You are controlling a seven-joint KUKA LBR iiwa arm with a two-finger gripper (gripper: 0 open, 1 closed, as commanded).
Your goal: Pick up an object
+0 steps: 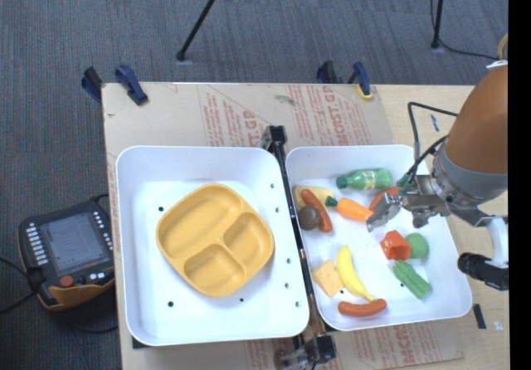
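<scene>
The gripper (388,209) hung low over the right-hand shallow white bin (375,318), its metal fingers pointing left and down; whether they were open or closed could not be told, and nothing showed between them. Just left of the fingertips lay a small orange plastic carrot (352,210), with a green toy bottle (363,179) beyond it toward the far wall. Directly on the near side of the gripper sat a red plastic pepper (395,245) touching a round green ball-like toy (417,245), and nearer still a dark green ridged cucumber (411,279).

Toward the left wall of that bin, a red sausage (316,209) lay against a brown rounded piece (309,216). Near the front were a yellow banana (352,273), a pale yellow cheese wedge (328,278) beside it, and another red sausage (362,307) along the near wall.

The left-hand white bin (139,186) held a yellow three-compartment plastic tray (215,238), lying flat and turned at an angle.

Both bins rested on a cardboard-covered bench (207,115) fixed with blue clamps (130,83) at its far edge. A control pendant (66,254) lay on the grey carpet to the left, and tripod legs (207,5) stood beyond.
</scene>
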